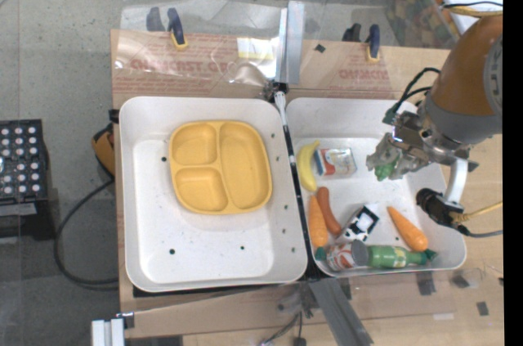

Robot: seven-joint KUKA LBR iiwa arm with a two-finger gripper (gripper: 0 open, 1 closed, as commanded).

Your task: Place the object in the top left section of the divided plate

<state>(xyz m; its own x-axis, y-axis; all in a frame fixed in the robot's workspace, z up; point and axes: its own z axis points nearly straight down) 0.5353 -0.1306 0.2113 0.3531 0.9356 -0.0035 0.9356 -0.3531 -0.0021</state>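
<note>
The yellow divided plate [221, 166] lies in the left bin [147, 254]. It has two smaller sections on its left and one long section on its right, all bare. My gripper [394, 160] hangs over the upper right part of the right bin [368, 111], well to the right of the plate. A greenish-grey shape shows at its tip, and I cannot make out whether that is an object or part of the gripper.
The right bin holds a banana [307, 166], a small carton [336, 162], a sausage [328, 211], two carrots [316, 223] [407, 228], a black-and-white toy [359, 223] and a green bottle [384, 257]. Blue clamps [174, 27] stand behind the bins.
</note>
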